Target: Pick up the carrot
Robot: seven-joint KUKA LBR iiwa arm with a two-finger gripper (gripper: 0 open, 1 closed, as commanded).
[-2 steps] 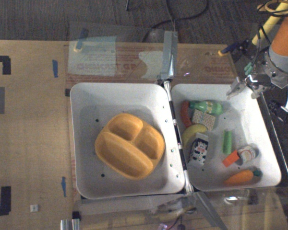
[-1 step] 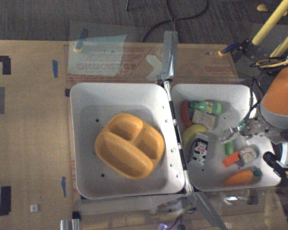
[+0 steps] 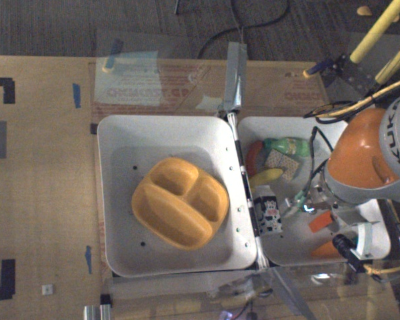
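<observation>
Orange carrot (image 3: 327, 249) at right bin (image 3: 290, 257) front edge, long axis roughly along that edge. Gripper (image 3: 305, 204) just behind it, toward bin middle; finger state unclear.

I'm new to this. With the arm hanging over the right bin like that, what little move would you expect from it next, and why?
Probably a short shift toward the bin's near corner, then down. The carrot lies there, orange and partly hidden under the arm. Nothing shows between the fingers of the hand, which sits further up the bin near a small carton, so the carrot looks not yet picked up.
</observation>
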